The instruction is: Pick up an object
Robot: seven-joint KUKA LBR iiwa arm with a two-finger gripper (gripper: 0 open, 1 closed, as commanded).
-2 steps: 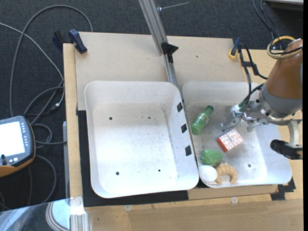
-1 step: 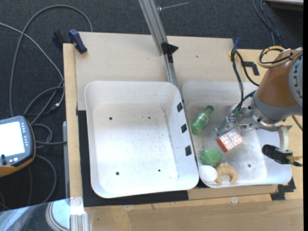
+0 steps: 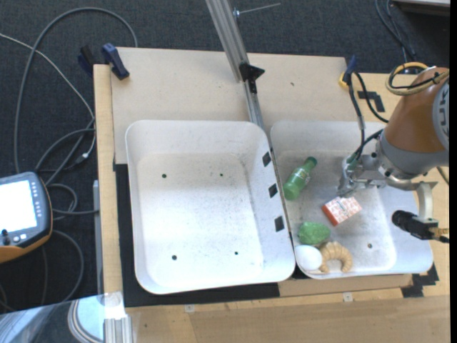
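The right bin (image 3: 371, 136) holds a green bottle (image 3: 299, 178) lying tilted, a red and white box (image 3: 341, 210), a green lump (image 3: 313, 233), a white ball (image 3: 308, 256) and a tan croissant-shaped piece (image 3: 336, 257). My gripper (image 3: 348, 182) reaches in from the right and hangs just above and beside the upper left corner of the red and white box. Its fingers point down into the bin. Nothing shows between them.
The left bin (image 3: 143, 191) sits beside the right one. A metal pole (image 3: 228, 34) slants up from between the bins. Cables and clamps lie along the bench's back edge, and a handheld pendant (image 3: 21, 213) rests off the bench at far left.
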